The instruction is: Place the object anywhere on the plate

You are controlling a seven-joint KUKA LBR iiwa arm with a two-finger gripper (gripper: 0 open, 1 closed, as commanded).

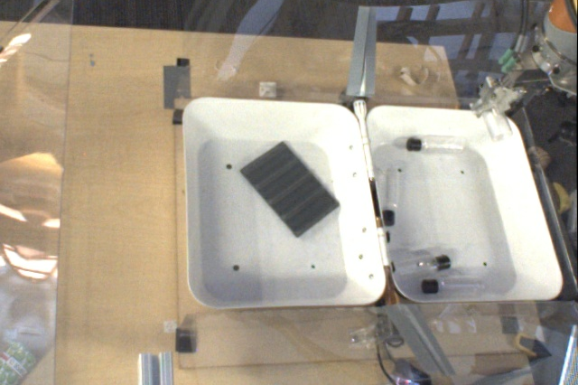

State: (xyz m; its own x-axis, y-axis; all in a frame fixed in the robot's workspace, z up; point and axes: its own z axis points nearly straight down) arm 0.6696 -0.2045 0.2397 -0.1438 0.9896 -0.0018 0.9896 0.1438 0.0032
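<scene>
Broadly, a wooden surface point(108, 220) bearing two white bins. Left bin point(203, 284) holding the dark ribbed plate point(289, 188), lying flat and turned at an angle near its middle. Right bin point(506, 193), touching the left bin's side, scattered with clear black-capped tubes: one point(433, 142) near its far rim, one point(388, 193) along its left wall, two point(432, 263) near its front. Beyond that bin's far right corner, claw point(502, 94) partly seen, opening impossible to tell, nothing visibly held.
</scene>
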